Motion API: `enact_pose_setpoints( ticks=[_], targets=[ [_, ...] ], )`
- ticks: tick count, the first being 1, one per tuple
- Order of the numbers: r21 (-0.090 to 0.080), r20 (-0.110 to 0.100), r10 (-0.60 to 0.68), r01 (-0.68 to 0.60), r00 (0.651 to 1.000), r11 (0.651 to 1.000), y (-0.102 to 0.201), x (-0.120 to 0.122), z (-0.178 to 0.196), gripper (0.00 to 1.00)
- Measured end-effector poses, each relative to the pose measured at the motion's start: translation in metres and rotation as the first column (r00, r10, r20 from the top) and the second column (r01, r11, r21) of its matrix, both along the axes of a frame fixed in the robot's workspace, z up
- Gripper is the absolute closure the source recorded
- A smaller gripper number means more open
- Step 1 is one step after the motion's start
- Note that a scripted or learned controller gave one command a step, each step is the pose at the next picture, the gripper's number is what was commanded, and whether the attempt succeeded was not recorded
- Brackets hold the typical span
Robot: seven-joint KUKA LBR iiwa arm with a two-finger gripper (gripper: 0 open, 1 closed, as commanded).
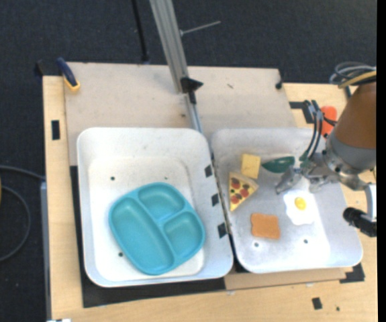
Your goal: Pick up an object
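Camera view: the arm is seen reaching in from the right, its gripper (293, 180) lowered into the right bin (327, 253), in the gap between the green object (278, 163) and the fried egg (299, 206). The fingers (285, 183) appear slightly spread, with nothing seen between them, though the detail is small and this is offered as a reading only. No pick has been made yet, it is judged: every toy is found lying flat on the bin floor. The yellow cheese block (250, 165) is set near the bin's left side, the pizza slice (240, 190) just below it, the toast (266, 226) lower down, well apart from the gripper. The fried egg is placed just below and right of the fingertips, the green object just above and left. Which is being targeted cannot be told. Over in the left bin (99, 146), a blue divided plate (156, 227) is left untouched. What remains, by this reckoning, is the whole grasp: closing on something and lifting it clear.
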State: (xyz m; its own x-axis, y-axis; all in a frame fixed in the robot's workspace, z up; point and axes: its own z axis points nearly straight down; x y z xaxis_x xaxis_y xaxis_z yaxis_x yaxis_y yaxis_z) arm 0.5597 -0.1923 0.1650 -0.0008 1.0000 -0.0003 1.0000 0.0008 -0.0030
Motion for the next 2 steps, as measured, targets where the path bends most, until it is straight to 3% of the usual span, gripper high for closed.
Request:
enact_pose_setpoints(
  ticks=[1, 2],
  targets=[
    [-0.006, 0.010, -0.001, 0.001, 1.000, 1.000, -0.0103, -0.0018, -0.0546, 0.00],
    [-0.005, 0.009, -0.002, 0.002, 1.000, 1.000, -0.0124, 0.0002, -0.0617, 0.00]
  ],
)
